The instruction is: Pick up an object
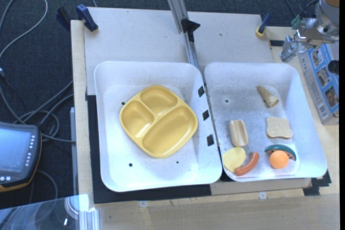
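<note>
The gripper (291,47) hangs at the upper right of the frame, outside the bins; I cannot tell its opening. Nothing is in it. From here, the lone bread slice (278,127) at right centre looks the easiest target.

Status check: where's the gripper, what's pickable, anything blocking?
Gripper outside right bin's far corner, holding nothing. Bread slice, hot dog bun, orange ball untouched. Nothing blocking.
</note>
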You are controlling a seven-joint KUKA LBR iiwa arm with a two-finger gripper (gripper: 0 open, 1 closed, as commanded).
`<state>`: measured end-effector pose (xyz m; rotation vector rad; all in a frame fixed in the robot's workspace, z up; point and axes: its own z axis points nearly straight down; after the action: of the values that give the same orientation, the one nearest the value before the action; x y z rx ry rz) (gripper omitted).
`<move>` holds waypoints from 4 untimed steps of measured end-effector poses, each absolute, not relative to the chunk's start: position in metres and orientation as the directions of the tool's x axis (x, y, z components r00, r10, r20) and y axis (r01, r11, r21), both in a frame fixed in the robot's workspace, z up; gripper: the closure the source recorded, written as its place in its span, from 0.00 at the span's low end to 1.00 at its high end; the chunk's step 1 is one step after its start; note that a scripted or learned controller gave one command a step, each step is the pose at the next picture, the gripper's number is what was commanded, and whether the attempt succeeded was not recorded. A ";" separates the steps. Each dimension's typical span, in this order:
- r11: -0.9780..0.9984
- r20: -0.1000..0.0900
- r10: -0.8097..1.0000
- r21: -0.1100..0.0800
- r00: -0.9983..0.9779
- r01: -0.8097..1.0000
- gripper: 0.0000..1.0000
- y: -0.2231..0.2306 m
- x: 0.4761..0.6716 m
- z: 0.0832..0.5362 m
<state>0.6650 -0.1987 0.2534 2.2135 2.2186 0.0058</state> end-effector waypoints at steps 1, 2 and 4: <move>0.001 -0.002 1.000 0.007 -0.001 1.000 1.00 -0.199 0.666 0.289; 0.004 0.002 1.000 -0.003 -0.004 1.000 1.00 -0.155 0.642 0.272; 0.006 0.004 1.000 -0.005 -0.006 1.000 1.00 -0.055 0.594 0.243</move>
<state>0.5939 -0.0547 0.2434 2.2193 2.2322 -0.0017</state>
